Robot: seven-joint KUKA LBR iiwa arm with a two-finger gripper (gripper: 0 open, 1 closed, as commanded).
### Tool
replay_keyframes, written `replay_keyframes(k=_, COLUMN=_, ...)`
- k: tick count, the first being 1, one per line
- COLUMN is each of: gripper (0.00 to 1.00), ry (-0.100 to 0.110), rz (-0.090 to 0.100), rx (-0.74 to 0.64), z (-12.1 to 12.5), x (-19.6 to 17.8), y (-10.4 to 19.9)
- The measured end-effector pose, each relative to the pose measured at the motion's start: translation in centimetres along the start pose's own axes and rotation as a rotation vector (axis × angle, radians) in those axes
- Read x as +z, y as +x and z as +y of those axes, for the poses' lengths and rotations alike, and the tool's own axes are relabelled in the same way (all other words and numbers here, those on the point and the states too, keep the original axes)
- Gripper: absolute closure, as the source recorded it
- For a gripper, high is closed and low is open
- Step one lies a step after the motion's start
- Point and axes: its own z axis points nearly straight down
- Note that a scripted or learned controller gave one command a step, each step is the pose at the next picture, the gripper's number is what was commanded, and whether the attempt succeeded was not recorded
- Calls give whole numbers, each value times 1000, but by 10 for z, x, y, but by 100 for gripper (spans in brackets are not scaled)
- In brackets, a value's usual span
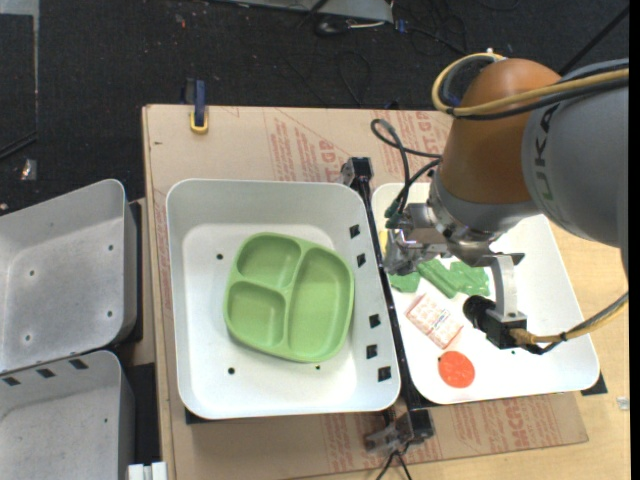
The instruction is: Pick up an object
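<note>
In the camera view, the gripper (412, 253) is lowered over the right bin (560, 298); its state cannot be told. A green object (455, 280) lies at its four o'clock, a patterned card (434, 318) and orange disc (457, 369) beyond. A green divided plate (290, 296) sits in the left bin (200, 218).

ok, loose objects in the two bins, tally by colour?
Green: 2, divided plate in the left bin, flat piece in the right bin, partly under the arm
Orange-red: 1, disc
White with red print: 1, small packet
Total: 4
</note>
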Motion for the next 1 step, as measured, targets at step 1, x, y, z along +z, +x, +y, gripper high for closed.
replay_keyframes(k=1, gripper=100, ry=4, rz=0, rx=0, z=-2, x=14, y=52)
